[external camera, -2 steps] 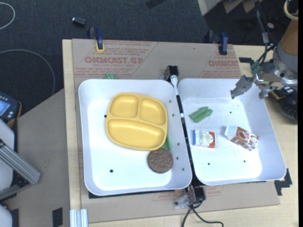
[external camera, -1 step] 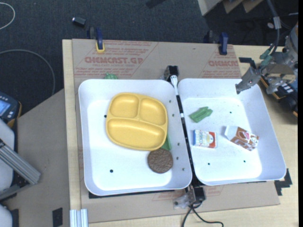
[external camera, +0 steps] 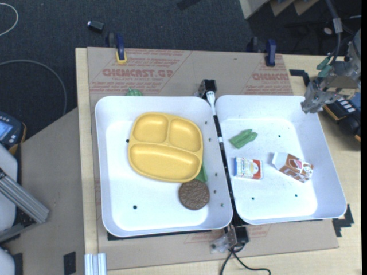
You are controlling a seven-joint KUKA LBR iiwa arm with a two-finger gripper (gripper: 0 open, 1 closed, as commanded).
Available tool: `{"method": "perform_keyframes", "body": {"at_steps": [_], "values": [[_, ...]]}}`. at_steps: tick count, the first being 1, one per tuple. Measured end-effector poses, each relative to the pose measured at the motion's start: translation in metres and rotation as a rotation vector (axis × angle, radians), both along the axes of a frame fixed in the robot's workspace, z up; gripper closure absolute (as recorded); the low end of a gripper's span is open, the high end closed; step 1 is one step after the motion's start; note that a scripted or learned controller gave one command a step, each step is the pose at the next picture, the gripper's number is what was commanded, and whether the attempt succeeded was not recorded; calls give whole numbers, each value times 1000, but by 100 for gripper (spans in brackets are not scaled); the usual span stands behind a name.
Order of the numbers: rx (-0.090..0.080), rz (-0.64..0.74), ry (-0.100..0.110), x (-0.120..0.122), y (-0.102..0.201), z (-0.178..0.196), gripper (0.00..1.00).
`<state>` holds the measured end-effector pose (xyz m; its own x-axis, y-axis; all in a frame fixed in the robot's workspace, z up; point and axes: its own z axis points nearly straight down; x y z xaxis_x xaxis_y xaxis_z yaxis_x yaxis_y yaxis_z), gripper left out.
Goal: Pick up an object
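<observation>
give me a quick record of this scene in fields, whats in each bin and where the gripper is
left bin: yellow divided plate, brown round cookie just below it, green item peeking out from under the plate's right edge
right bin: green pea pod, small carton, brown and white carton
gripper: at the upper right corner of the right bin, nothing seen between its fingers
gripper fingers: cannot tell open or shut
clamps: two blue ones on the bench's far edge

grey metal gripper (external camera: 314, 103), dark cables (blurred)
</observation>
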<state>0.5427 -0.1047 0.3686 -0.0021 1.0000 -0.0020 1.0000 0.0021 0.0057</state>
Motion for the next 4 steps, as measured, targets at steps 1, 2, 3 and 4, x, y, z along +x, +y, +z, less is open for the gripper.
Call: {"method": "perform_keyframes", "body": {"at_steps": [1,2,3,4], "values": [[-1,-6,0,-34,-34,27,100],[2,-9,11,-63,-83,-23,100],[5,2,11,-64,-37,-67,100],[6,5,13,-64,26,-116,100]]}}
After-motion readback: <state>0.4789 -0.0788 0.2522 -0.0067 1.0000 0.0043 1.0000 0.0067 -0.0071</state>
